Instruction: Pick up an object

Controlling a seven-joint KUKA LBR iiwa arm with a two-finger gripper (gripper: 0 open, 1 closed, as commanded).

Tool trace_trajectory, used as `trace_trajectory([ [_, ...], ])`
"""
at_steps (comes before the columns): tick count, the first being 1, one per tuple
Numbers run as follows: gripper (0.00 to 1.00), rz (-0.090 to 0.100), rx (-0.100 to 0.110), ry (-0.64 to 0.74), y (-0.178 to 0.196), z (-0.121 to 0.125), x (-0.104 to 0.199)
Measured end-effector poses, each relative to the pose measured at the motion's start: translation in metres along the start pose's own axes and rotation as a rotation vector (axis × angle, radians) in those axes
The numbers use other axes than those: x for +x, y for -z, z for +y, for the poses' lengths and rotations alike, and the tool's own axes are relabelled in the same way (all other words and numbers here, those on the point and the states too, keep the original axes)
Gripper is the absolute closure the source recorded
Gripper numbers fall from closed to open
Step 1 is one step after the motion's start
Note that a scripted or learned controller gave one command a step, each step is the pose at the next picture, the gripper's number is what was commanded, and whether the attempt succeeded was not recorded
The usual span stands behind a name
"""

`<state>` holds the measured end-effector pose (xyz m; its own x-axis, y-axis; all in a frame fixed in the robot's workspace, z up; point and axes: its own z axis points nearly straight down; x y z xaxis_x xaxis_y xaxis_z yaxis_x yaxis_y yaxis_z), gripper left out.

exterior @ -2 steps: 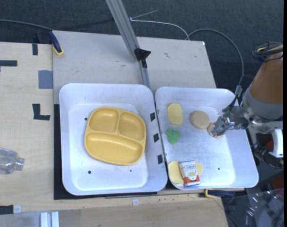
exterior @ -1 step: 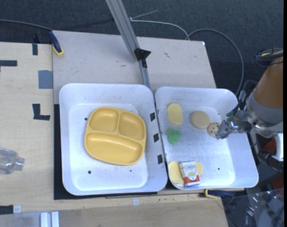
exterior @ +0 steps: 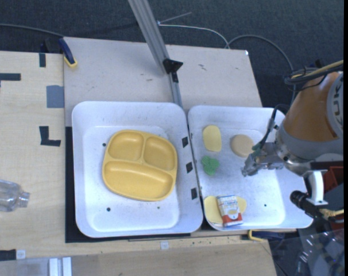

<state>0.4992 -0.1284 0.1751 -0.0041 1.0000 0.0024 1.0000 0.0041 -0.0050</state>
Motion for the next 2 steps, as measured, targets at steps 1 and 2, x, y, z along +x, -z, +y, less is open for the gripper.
trace_trajectory([
  [1,1.0,-0.003,-0.008,0.0,0.034,0.037,0.009],
  [2,1.0,-0.003,0.0,-0.004,0.005,0.045,0.014],
])
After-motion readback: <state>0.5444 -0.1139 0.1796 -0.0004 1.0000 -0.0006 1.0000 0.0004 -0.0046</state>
